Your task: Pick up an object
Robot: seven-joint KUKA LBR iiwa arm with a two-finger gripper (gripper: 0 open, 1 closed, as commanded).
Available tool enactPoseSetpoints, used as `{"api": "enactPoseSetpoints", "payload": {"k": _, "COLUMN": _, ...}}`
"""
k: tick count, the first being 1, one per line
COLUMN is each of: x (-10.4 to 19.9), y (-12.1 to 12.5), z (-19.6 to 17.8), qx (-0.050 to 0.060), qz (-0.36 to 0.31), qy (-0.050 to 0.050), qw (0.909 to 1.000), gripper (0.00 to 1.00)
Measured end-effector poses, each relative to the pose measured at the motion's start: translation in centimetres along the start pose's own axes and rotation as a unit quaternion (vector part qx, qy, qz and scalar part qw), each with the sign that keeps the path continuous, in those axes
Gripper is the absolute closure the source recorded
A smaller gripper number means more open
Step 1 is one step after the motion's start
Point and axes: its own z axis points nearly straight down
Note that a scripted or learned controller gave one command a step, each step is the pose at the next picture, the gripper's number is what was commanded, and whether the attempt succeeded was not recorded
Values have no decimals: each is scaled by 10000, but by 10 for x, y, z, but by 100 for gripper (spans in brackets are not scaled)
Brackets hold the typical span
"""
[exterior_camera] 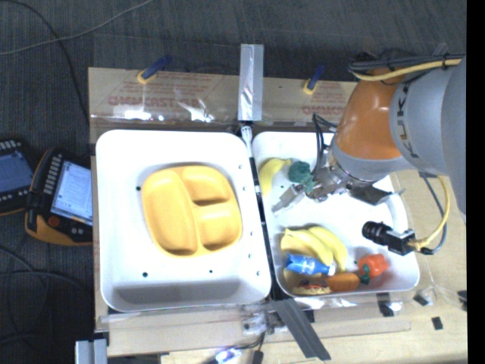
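Here, two shallow white bins with rounded corners sit side by side on the surface. The left bin (114, 226), at centre-left of the frame, holds a glossy yellow tray (193, 209) moulded into three compartments, lying tilted on the smooth plastic floor. The right bin (405, 275) holds the toy food: a curved yellow banana (270, 174) against its upper left wall, a small dark green lumpy piece (300, 172) just beside that, a pair of bananas (318, 245) lower down, a blue-and-white packet (308, 265) touching them, a brownish sausage-like item (333, 283) along the bottom wall, and a red-orange vegetable (372, 266) with a green top at lower right. Details on the packet are too small to read.

The arm enters from the upper right, its grey shell and broad orange band (367, 123) covering much of the right bin's upper half. Its metal pincer (297, 194) points down and to the left, its tips hanging just below the green piece and above the banana pair. The two thin fingers (286, 200) look spread, with nothing visible between them. A black cylindrical fitting (385, 233) with a yellow cable juts out at the right.

At the left edge of the frame lies an orange-edged handheld pendant (64, 199) with a lit screen.
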Motion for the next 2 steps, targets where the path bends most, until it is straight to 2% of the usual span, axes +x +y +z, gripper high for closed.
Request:
{"api": "enactPoseSetpoints", "payload": {"k": 1, "x": -21, "y": -25, "z": -11, "qx": -2, "qz": -1727, "qy": -9, "qw": 9850, "gripper": 0}}
{"api": "enactPoseSetpoints", "payload": {"k": 2, "x": -62, "y": -80, "z": 49, "qx": -10, "qz": -1020, "qy": -12, "qw": 9948, "gripper": 0}}
